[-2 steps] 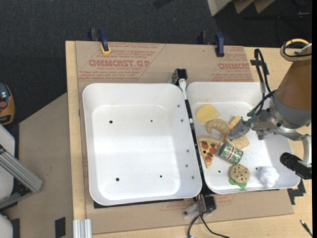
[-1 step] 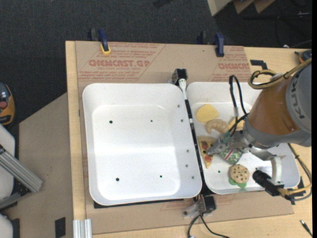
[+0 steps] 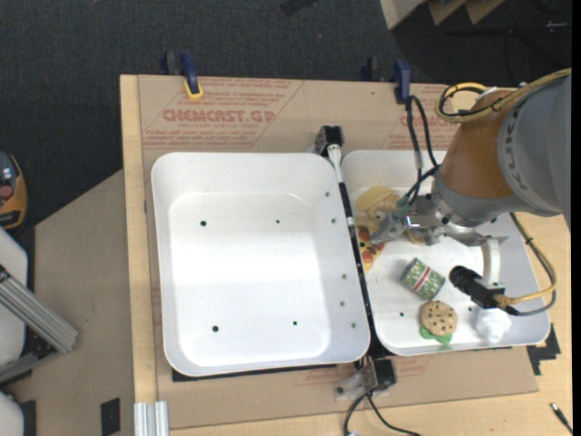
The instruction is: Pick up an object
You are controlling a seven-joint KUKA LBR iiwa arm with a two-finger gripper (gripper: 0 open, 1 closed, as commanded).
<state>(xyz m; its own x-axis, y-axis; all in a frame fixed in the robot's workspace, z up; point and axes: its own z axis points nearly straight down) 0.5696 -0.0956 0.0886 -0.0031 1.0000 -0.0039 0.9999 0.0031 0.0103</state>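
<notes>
From my feed, the arm (image 3: 508, 153) comes in from the right and hangs over the far half of the right bin (image 3: 390, 321). The gripper (image 3: 397, 223) sits low by that bin's left wall. I can't tell from this angle whether it's open or closed, and I see nothing clearly held in it.

All pick candidates are in the right bin:
- A yellow item (image 3: 374, 198) lies just far-left of the gripper, partly hidden by it.
- A small red-orange item (image 3: 367, 246) is against the left wall, just near-side of the gripper.
- A green-and-white patterned block (image 3: 423, 278) lies approx mid-bin, tilted, apart from the gripper.
- A round brown cookie-like piece (image 3: 438, 318) with a green edge sits nearer the front wall, just near-side of the block.
- A white crumpled lump (image 3: 493, 323) is in the near right corner, beside the cookie-like piece but not touching it.

The left bin (image 3: 245, 262) sits wall-to-wall with the right one. Both rest on the surface (image 3: 136, 243), a brown board w/ red print, held by two blue clamps (image 3: 189, 66) at the far edge
</notes>
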